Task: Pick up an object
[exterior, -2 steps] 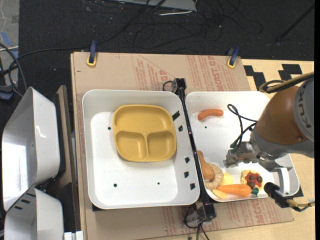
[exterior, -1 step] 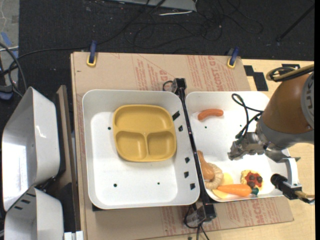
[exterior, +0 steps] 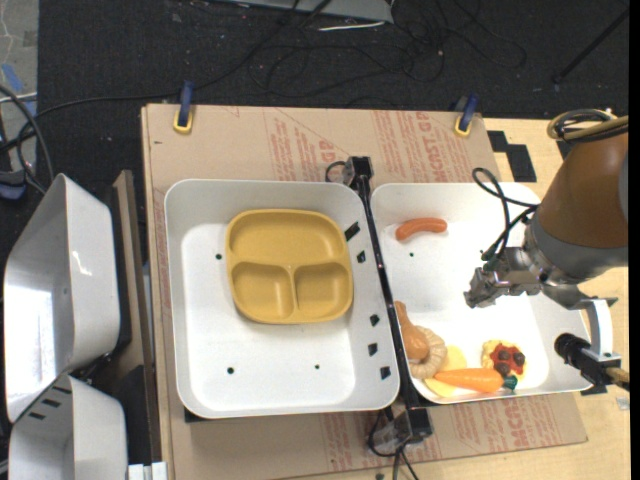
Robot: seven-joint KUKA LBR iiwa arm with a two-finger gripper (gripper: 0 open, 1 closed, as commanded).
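In the right bin (exterior: pixel 450 200) lie a red sausage (exterior: pixel 421 228) near the back, a croissant-like pastry (exterior: pixel 417 343) at the front left, an orange carrot (exterior: pixel 468 378), a yellow slice under them, and a small pizza-like piece (exterior: pixel 503 356) at the front right. My gripper (exterior: pixel 489 287) hovers over the middle right of this bin, above bare floor, between the sausage and the front cluster. Nothing shows between its fingers.
The left bin (exterior: pixel 190 298) holds a yellow divided plate (exterior: pixel 290 265). A black divider (exterior: pixel 375 268) runs between the bins. Cables hang off the arm near the right bin's back right corner. Cardboard (exterior: pixel 300 133) lies under both bins.
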